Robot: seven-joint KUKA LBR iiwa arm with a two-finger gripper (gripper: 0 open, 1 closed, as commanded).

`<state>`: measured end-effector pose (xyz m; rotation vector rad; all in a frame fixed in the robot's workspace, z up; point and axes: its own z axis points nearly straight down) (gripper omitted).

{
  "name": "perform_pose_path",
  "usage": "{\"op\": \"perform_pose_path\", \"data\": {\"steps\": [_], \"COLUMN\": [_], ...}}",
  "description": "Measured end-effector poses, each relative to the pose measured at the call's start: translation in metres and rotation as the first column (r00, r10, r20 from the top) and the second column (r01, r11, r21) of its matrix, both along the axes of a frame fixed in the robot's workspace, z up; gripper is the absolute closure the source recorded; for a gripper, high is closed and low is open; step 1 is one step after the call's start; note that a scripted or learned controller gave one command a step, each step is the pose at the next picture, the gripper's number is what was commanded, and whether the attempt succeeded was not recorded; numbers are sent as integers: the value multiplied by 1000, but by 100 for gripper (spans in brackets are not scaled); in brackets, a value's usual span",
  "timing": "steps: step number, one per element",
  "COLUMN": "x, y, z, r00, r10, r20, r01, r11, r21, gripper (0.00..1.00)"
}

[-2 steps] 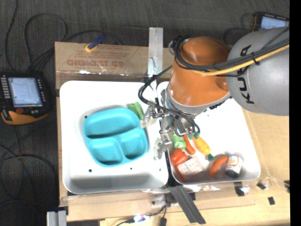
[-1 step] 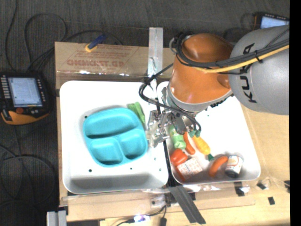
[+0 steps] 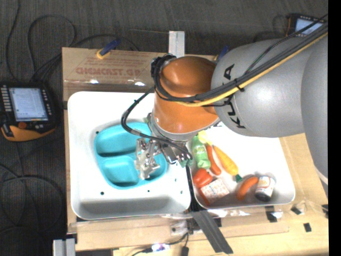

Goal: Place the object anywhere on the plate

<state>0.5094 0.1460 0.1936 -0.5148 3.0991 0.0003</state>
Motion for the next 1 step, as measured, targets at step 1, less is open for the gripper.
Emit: {"op": "perform_pose_path", "data": {"steps": [1], "x": [75], "y": [-9], "z": [15], "r00": [1000], "r10": [25], "r20": [4], "r01": [-25], "r11": [1000], "r21": [-2], "gripper": [100]}}
